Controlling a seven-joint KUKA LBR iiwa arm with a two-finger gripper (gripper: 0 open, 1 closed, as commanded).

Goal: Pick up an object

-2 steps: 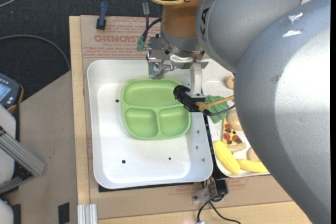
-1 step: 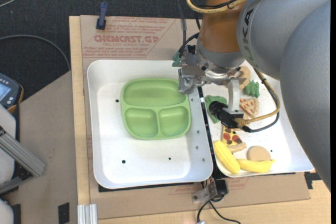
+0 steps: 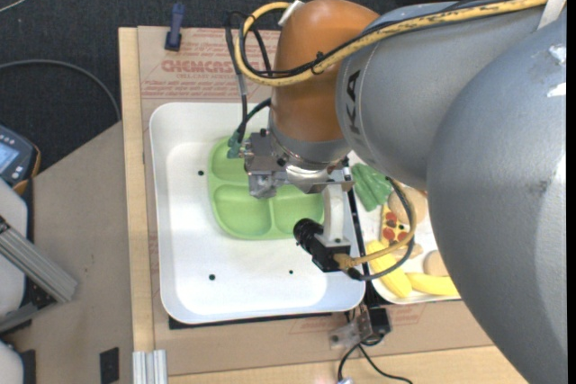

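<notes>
A light green divided plate point(image 3: 236, 200) lies in the middle of the left white bin point(image 3: 180, 220). The arm's orange wrist band and grey flange hang directly over the plate's right part, hiding the gripper beneath them. In the right bin, a yellow banana point(image 3: 416, 283) and a green object point(image 3: 371, 187) peek out from under the arm, beside a small yellow and red item point(image 3: 392, 227).
The big grey arm covers most of the right bin. Cables loop around the wrist. A black connector point(image 3: 317, 245) hangs near the plate's lower right. A cardboard sheet point(image 3: 202, 63) lies under the bins, with a blue clip point(image 3: 174, 26) at its top.
</notes>
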